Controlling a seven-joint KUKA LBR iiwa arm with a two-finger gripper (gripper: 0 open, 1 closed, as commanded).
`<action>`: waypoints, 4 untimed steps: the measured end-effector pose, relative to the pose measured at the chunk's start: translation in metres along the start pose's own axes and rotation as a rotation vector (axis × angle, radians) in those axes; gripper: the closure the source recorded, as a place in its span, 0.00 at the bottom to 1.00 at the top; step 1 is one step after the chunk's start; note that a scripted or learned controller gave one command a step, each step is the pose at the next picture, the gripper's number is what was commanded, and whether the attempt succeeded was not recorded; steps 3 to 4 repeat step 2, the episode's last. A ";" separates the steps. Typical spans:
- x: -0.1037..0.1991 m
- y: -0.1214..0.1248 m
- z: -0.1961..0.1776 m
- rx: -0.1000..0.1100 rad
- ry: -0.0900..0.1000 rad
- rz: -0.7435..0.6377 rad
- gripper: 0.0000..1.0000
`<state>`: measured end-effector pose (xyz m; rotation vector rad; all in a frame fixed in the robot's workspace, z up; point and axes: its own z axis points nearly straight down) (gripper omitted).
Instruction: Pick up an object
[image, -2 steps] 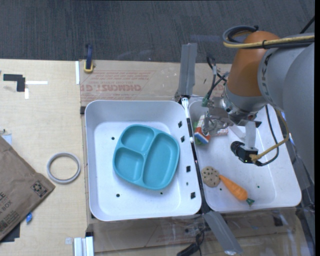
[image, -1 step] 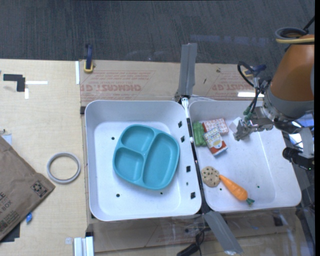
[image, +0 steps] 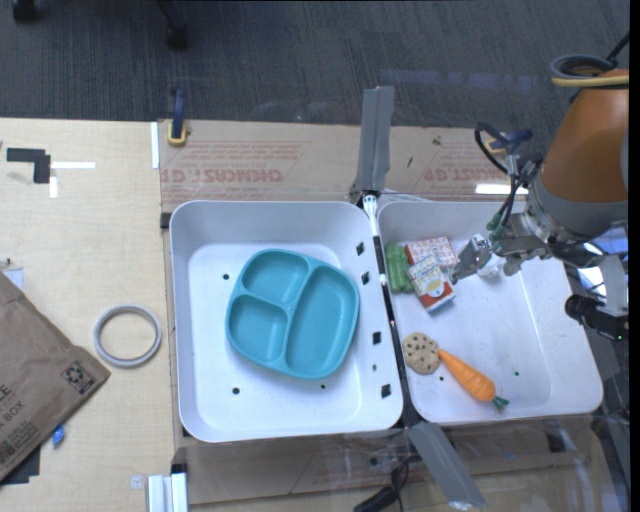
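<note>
In the right bin (image: 540, 330) lie a small red-and-white carton (image: 430, 268), a green item (image: 399, 268) to its left, a round cookie (image: 420, 352) and an orange carrot (image: 470, 376). My gripper (image: 474, 257) hangs low over the bin's upper part, just right of the carton, at the end of the grey arm with the orange band. No object is visible between its fingers. A teal divided plate (image: 293, 313) rests in the left bin (image: 200, 330).
A roll of tape (image: 127, 334) lies on the bench to the left of the bins. A brown cardboard box (image: 35, 385) sits at the far left edge. Cardboard sheets lie behind the bins. Cables hang near the arm at the right.
</note>
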<state>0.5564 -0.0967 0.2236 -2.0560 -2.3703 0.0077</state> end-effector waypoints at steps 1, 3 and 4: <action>-0.012 0.052 0.134 -0.003 0.000 0.166 0.00; -0.013 0.052 0.129 0.003 0.000 0.163 1.00; -0.013 0.052 0.129 0.003 0.000 0.163 1.00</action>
